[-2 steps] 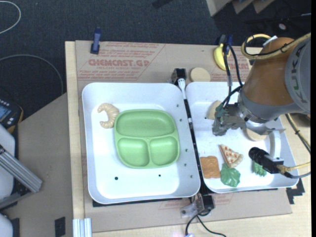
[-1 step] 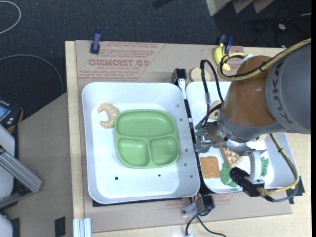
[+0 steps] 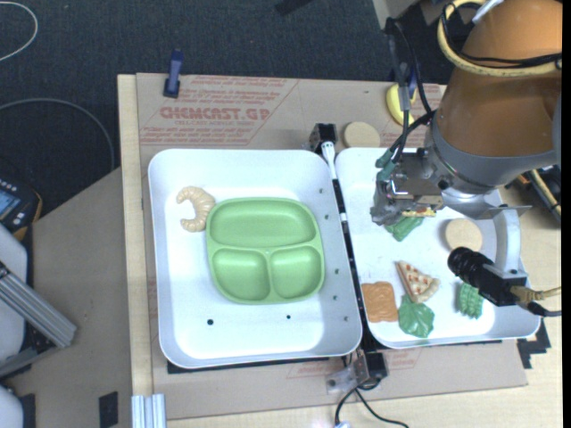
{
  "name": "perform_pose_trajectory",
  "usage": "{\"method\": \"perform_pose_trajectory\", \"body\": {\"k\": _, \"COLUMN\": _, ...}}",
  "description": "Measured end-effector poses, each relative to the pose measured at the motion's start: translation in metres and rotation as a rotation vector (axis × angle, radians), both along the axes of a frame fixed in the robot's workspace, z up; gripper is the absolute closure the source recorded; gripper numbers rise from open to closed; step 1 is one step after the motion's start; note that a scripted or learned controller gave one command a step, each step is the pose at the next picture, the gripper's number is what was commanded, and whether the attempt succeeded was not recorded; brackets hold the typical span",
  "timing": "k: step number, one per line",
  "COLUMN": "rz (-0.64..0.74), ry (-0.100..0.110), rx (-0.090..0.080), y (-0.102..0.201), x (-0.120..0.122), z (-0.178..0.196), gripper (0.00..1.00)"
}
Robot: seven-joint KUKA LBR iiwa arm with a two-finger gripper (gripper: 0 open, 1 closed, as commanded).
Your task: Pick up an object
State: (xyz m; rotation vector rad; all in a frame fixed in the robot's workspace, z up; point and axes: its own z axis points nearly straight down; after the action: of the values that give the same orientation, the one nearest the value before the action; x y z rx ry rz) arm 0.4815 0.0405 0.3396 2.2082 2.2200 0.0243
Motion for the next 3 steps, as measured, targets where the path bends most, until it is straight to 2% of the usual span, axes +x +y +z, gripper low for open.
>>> {"method": "perform_pose_trajectory", "body": {"k": 1, "rz": -0.005, "ry": 0.018, "rx": -0.005, "y": 0.004, "x": 0.064, "z": -0.049, "gripper": 1.00}}
{"method": "perform_pose_trajectory", "body": {"k": 2, "rz": -0.003, "ry": 0.013, "rx": -0.001, "y": 0.016, "x": -0.002, "z": 0.007, "gripper": 1.00}}
{"method": "perform_pose_trajectory", "body": {"k": 3, "rz": -0.006, "ry": 0.015, "rx": -0.004, "y": 0.008, "x": -0.002, "z": 0.008, "gripper": 1.00}}
